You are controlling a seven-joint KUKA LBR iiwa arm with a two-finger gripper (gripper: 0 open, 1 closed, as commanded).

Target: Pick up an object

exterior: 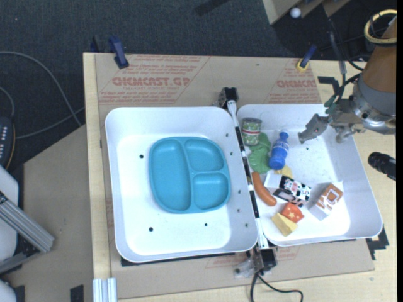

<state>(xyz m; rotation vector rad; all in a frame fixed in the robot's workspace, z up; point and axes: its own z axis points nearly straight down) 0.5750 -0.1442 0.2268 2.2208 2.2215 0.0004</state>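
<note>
A blue plate [189, 173] with three parts lies in the left bin [126, 231]. The right bin [359, 194] holds a small can [251, 129], a blue bottle [278, 151], a hot dog [264, 189] and little toy boxes [326, 200]. The end effector [327, 128] hangs over the right bin's far side, holding nothing, its fingers apart

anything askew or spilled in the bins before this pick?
Nothing spilled or damaged. The blue divided tray lies flat in the left bin. The right bin holds a loose jumble along its left side: the blue bottle and hot dog lie tipped, the can upright. The gripper hovers above that bin's back right.
</note>
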